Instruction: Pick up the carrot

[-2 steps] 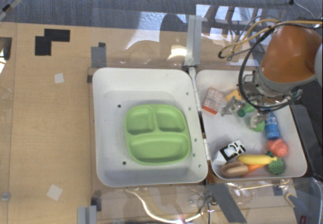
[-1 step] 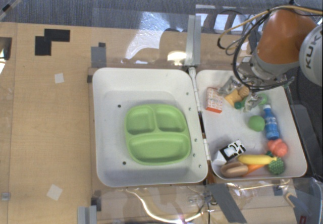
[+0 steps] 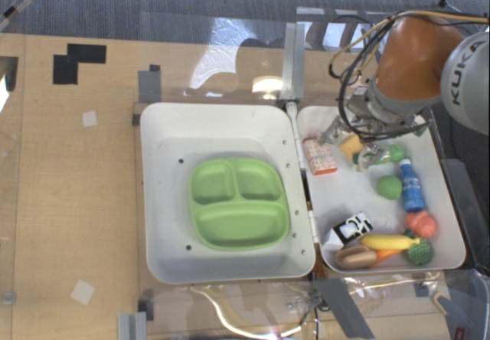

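Observation:
The carrot is a short orange piece lying at the front of the right bin. It is wedged under a yellow banana, between a brown oval item and a green bumpy ball. My gripper is low over the back of the same bin, far from the carrot. Its fingers stand open on either side of a small yellow block.
The right bin also holds a pink-and-white box, a green ball, a blue bottle, a small green piece, a salmon-pink fruit and a black-and-white item. A green divided plate lies in the left bin.

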### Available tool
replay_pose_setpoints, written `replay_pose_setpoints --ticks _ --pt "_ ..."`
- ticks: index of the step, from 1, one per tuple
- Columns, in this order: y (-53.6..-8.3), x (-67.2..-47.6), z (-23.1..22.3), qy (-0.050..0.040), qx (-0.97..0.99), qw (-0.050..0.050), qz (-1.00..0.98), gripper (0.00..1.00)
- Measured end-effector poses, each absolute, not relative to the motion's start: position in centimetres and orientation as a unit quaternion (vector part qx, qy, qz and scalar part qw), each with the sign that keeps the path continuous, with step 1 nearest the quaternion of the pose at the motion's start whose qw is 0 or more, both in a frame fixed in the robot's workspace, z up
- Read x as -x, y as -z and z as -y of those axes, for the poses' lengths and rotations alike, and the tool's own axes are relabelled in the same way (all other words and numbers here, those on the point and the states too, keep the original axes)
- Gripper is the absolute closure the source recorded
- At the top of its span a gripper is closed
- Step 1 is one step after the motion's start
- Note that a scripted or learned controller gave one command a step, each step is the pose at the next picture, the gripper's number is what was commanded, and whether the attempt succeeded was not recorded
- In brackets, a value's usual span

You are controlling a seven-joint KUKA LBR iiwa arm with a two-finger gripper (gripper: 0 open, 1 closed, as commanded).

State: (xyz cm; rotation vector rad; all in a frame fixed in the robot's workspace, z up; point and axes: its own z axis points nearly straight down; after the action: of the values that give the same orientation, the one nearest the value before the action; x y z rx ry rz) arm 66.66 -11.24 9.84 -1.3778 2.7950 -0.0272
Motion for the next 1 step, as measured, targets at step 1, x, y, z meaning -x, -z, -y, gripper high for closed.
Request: replay_pose_setpoints --ticks 1 --pt "-9.78 -67.67 12.83 0.0063 0.475 0.012 -0.88 0.0"
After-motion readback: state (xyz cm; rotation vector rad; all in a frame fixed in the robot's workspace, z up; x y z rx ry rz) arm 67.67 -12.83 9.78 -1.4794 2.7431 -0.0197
